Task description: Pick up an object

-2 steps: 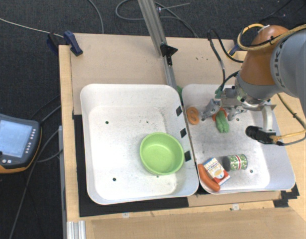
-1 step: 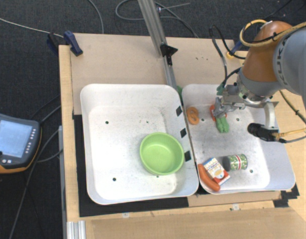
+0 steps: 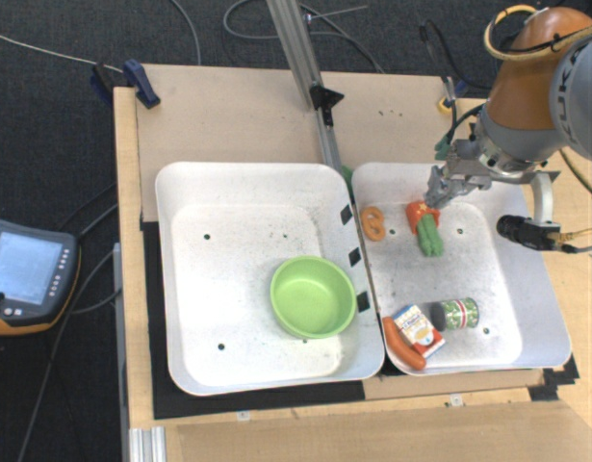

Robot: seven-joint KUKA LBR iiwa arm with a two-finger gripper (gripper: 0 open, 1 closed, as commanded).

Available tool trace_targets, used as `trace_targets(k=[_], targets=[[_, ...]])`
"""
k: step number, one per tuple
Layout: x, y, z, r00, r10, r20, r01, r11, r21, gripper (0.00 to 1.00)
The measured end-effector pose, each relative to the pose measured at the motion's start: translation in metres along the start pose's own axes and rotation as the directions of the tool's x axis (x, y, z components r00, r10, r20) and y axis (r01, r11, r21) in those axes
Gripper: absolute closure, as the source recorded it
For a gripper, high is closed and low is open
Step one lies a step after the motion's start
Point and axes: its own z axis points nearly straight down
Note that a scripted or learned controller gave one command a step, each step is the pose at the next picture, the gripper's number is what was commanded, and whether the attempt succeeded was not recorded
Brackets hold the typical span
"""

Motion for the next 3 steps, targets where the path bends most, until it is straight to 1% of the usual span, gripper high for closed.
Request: trace_targets(k=[1,2,3], targets=[[-0.001,-0.005,-0.045,1.0,0.0,0.0,0.0,1.0,0.0,1.0],[0.005,-0.005,-0.089,1.0,-0.001,0.0,0.001,1.0,0.0,1.0],[0.05,0.001,-0.073,1.0,-0.003,-0.001,0.003,1.0,0.005,1.0]])
